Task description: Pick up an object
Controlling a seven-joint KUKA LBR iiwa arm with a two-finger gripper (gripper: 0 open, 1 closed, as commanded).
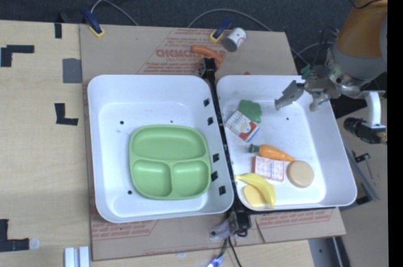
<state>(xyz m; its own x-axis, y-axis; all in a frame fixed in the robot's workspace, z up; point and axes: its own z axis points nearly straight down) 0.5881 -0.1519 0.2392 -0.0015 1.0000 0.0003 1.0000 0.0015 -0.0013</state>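
My gripper (301, 98) hangs over the far right part of the right bin (327, 152), its two grey fingers spread apart with nothing between them. Below and left of it lie a green toy (250, 109) and a small red-and-white carton (242, 125). Nearer the front are a carrot (275, 152), a pink-and-white packet (268, 168), a tan round piece (301, 174) and a banana (259, 187) beside a yellow slice (252, 196).
The left bin (104, 133) holds a green divided plate (170, 161). Orange and blue clamps (211, 51) and a small grey cylinder (233, 39) sit on the cardboard behind the bins. Cables run across the dark floor at the back.
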